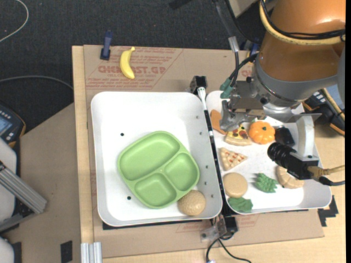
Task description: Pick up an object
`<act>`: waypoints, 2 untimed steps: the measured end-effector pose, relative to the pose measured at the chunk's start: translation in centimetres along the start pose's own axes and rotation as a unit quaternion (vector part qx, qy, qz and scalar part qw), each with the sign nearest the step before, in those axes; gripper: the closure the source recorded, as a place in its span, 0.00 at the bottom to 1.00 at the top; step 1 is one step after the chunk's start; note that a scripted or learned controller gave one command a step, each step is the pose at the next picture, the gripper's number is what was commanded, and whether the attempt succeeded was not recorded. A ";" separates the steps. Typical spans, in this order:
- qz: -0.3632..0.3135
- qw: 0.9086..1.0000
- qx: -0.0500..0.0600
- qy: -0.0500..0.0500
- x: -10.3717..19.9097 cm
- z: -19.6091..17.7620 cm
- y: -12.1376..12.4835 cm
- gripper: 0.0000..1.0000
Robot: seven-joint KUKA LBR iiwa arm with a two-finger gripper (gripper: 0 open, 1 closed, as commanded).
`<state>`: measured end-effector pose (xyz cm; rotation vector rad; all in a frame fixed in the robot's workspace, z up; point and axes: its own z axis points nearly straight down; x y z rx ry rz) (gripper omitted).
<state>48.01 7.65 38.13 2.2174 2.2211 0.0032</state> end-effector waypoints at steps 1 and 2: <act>-0.002 1.000 0.006 0.000 6.7 5.9 -0.2 1.00; 0.002 1.000 0.007 -0.001 5.7 16.5 3.3 1.00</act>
